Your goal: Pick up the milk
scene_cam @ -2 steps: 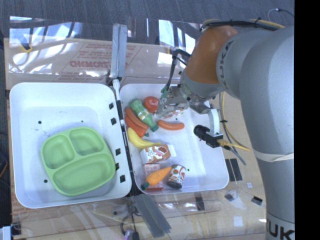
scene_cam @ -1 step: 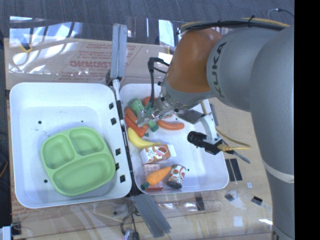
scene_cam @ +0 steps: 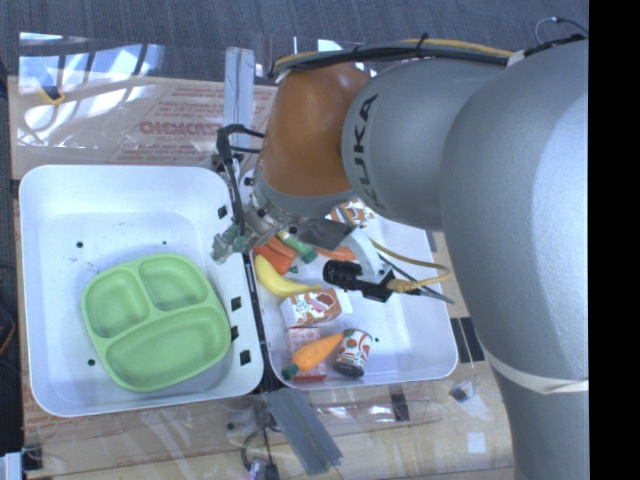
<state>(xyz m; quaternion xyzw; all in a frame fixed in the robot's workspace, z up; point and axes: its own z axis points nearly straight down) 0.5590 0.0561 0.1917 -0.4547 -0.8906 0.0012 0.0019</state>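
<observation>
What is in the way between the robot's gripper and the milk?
The gripper hangs over the divide between the bins. The milk lies in the right bin, with the banana resting along its upper left edge, on the gripper's side. A carrot lies just below it.

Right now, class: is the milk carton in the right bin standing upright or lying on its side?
Lying down, it seems. The milk carton shows a broad printed face to the overhead camera, resting in the right bin between the banana and carrot.
</observation>
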